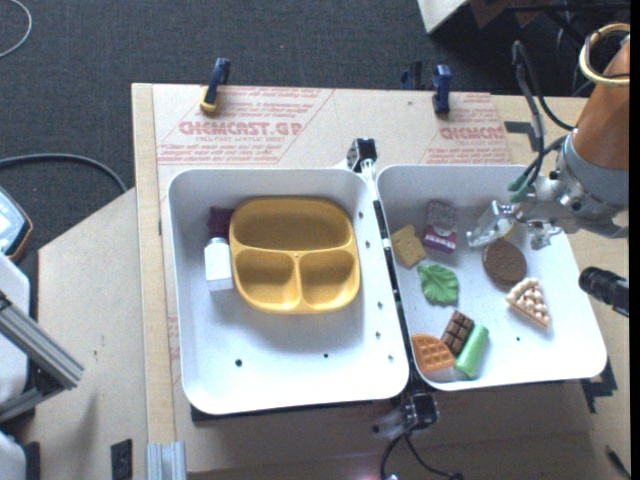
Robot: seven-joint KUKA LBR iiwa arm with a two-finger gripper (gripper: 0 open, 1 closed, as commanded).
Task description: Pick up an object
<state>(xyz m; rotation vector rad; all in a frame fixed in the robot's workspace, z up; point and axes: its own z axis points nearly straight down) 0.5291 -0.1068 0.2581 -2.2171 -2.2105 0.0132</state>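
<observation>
The hand [492, 226] hovers over the right bin [590, 343], just up-left of the brown cookie [504, 263]; its grip I cannot tell.

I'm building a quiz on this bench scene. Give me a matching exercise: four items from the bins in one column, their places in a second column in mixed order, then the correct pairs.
Column one:
1. yellow divided tray
2. green leaf
3. waffle
4. pie slice

Column two:
A. near the front edge of the right bin, beside the chocolate bar
B. middle of the right bin, below the purple packet
C. in the left bin
D. right side of the right bin, below the round brown cookie

Pairs: 1-C, 2-B, 3-A, 4-D
</observation>
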